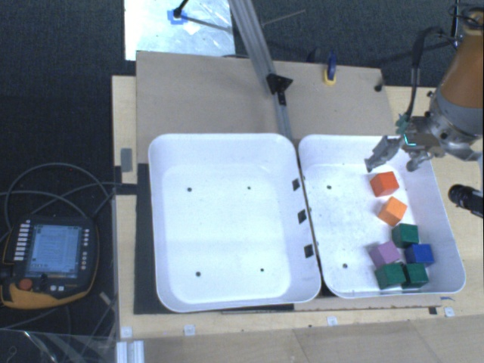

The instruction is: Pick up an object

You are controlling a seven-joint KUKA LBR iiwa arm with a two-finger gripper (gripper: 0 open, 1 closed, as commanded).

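**Arm poised over the right bin, blocks bunched in its near corner**

Nearest the lens, the bench (227, 331) runs along the bottom edge, a tan board carrying both bins. Left bin (162, 278) is the larger white tray, its floor bare but for a few dark dots. Right bin (333, 282) sits touching it along a shared rim and holds all the blocks. Grey arm (461, 104) comes in from the right, its orange band at the top right edge. Off the bench to the left lies a teach pendant (49, 259) with a lit screen.

At the arm's end the gripper (398, 156) hangs over the far right part of the right bin, its two fingers spread apart with nothing between them. Just beside and below it lies an orange block (385, 183), then a paler orange block (392, 211). Farther toward the near corner cluster a green block (405, 234), a blue block (420, 253), a purple block (386, 253) and two more green blocks (401, 276), touching one another.
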